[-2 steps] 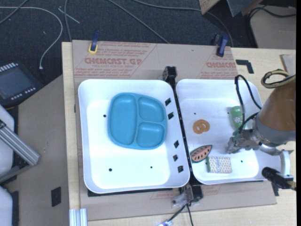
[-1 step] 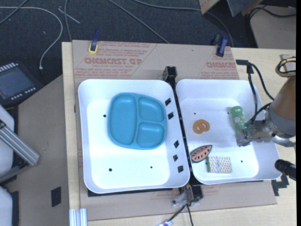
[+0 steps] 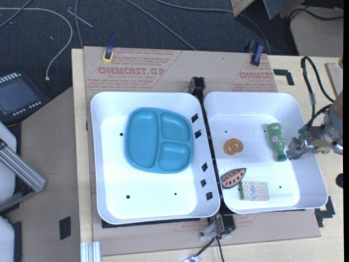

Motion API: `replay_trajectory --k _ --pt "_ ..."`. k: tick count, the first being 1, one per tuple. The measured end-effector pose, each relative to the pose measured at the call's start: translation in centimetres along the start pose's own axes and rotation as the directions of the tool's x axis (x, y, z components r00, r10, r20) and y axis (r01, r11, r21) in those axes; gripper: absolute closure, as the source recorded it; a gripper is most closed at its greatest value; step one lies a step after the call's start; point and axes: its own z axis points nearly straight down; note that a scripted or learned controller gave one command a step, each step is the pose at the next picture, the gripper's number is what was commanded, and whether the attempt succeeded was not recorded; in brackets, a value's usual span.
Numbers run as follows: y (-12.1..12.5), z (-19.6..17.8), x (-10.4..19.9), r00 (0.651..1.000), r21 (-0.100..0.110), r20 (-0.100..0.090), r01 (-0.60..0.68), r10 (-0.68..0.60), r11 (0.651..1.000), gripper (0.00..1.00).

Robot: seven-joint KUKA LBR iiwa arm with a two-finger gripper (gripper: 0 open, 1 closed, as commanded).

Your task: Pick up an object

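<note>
Left bin [image 3: 103, 162]: blue divided plate [image 3: 159, 140], lying flat near centre. Right bin [image 3: 305, 162]: green bottle [image 3: 276, 141] lying on its side toward the right wall; orange ring [image 3: 234, 146] near the middle; leaf-shaped orange piece [image 3: 233, 177] and small patterned packet [image 3: 254, 191] close together toward the front. Pincer [image 3: 297, 148] over right bin's right side, just beside the bottle; open or closed: cannot tell. Surface [image 3: 82, 119] beneath both bins.
</note>
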Motion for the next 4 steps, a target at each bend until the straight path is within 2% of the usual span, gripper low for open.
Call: replay_trajectory --k 1,4 --pt "-0.3 -4.5 0.0 1.000 0.000 0.000 0.000 0.000 1.000 1.00" --pt "1.1 -5.6 15.5 1.000 0.005 -0.005 0.006 -0.006 1.000 1.00"
